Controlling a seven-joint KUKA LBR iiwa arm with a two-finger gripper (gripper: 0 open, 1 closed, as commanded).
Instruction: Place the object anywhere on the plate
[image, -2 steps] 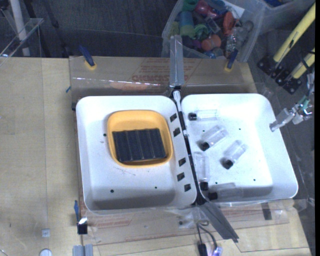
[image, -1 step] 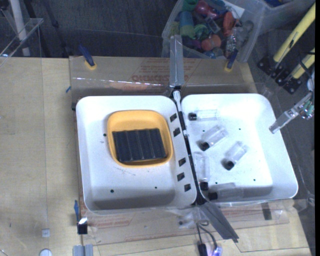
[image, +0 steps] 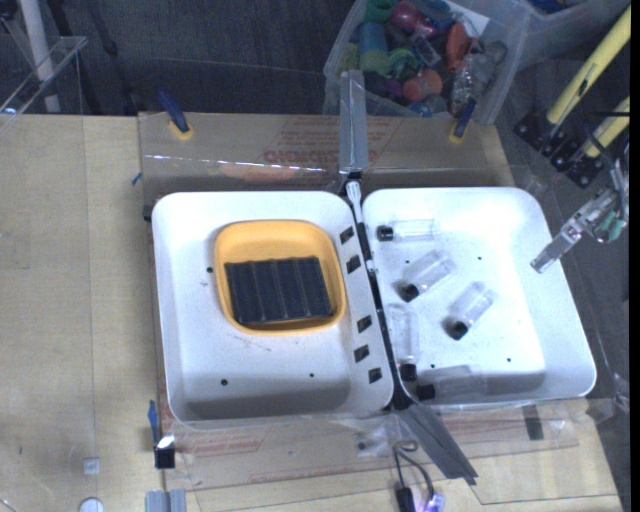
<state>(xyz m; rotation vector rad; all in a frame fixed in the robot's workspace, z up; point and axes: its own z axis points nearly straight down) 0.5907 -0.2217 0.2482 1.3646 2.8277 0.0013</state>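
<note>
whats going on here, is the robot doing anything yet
Not much so far. The gripper sits at the right edge of the right bin, above the bin and apart from the objects. Several clear vials with black caps lie scattered in that bin. The yellow plate, with a dark ridged block on it, sits in the left bin. No vial is on the plate yet.
</note>
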